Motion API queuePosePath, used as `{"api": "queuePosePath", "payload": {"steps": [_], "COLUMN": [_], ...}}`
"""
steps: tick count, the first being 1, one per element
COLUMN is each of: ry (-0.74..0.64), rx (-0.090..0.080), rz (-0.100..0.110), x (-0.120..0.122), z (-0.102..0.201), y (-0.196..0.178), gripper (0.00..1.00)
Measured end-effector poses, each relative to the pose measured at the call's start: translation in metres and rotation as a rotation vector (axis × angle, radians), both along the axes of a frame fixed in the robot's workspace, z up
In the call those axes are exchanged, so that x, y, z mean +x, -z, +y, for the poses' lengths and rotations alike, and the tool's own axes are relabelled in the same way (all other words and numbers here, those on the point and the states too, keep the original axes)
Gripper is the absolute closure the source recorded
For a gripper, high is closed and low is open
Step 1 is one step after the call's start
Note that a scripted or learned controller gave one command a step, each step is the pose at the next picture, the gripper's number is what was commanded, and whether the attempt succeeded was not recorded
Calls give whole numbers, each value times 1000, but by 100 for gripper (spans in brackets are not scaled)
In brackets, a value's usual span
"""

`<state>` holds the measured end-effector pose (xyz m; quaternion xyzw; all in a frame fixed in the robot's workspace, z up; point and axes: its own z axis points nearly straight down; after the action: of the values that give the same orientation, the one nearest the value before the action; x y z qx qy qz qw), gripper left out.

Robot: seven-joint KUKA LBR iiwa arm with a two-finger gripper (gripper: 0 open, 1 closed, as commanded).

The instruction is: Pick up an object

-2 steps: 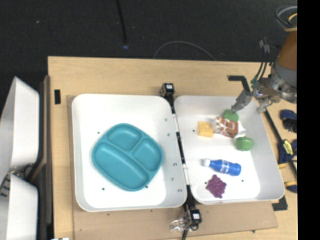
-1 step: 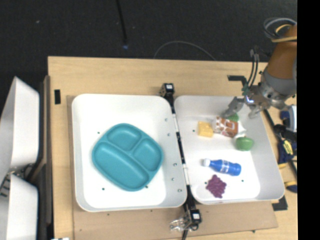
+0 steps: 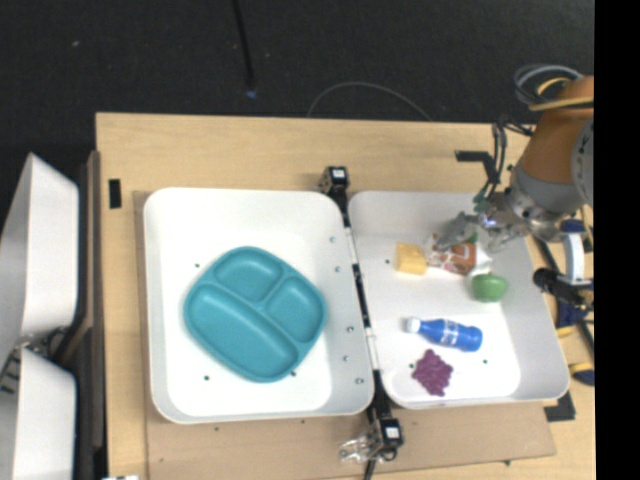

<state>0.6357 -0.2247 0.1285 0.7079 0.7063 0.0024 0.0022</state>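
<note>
Two shallow white bins are set side by side on a light wooden desk (image 3: 250, 148). In the left bin (image 3: 170, 368) a teal divided plate (image 3: 255, 313) lies flat, with three compartments moulded into it, and it sits well inside the bin's walls.

In the right bin (image 3: 520, 368) several small things are gathered. A yellow block (image 3: 411, 259) lies near the middle of the bin's upper half. Just beside it, to the right, a small packet (image 3: 461, 258) with brown and white wrapping is seen; what it is cannot be made out clearly. A green ball (image 3: 489, 287) rests just below and to the right of the packet, touching or almost touching it. Lower down, a blue bottle (image 3: 449, 334) with a white cap lies on its side, and a purple bunch of grapes (image 3: 433, 372) lies near it, towards the bin's front edge.

The arm (image 3: 553, 153), grey with an orange band, is reached in from the right, and its claw (image 3: 462, 230) is placed low over the packet at the top of the right bin. Whether the claw is spread or pressed together cannot be told, since it blurs into the packet.

Small black clamps are fixed where the bins meet. The floor beyond the desk is dark, and a thin cable (image 3: 240, 28) is seen trailing across it.
</note>
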Motion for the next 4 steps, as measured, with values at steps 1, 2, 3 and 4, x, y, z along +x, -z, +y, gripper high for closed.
{"api": "queuePosePath", "payload": {"steps": [1,2,3,4], "ry": [-5,-5,-6,-8], "rx": [-5,-2,-2,1], "rz": [-13,1,0,5], "x": [4,3,4,-9], "z": [-1,-1,-2,44], "y": [-18,-62,-100,-112], "gripper": [100,100,100,100]}}
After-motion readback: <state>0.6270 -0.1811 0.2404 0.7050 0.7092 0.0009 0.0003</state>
